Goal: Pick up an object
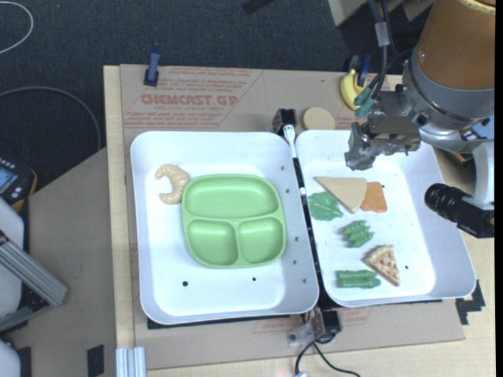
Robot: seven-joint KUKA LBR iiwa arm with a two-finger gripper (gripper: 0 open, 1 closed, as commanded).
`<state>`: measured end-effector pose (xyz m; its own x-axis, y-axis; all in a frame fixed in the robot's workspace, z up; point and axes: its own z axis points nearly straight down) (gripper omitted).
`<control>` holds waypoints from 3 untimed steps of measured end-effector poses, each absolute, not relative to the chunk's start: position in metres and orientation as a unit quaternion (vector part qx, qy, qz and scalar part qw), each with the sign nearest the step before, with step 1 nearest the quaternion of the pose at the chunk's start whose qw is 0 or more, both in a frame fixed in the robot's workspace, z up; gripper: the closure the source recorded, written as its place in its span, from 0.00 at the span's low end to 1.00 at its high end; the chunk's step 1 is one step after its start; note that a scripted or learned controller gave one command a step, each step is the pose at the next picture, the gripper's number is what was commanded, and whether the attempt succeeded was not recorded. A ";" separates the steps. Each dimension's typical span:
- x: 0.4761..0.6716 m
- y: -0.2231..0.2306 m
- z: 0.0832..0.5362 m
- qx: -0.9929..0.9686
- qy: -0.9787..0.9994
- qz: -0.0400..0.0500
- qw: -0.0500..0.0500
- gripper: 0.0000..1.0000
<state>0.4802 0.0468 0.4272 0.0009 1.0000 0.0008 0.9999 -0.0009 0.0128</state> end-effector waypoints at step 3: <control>0.480 0.038 0.401 0.708 0.706 0.001 0.002 1.00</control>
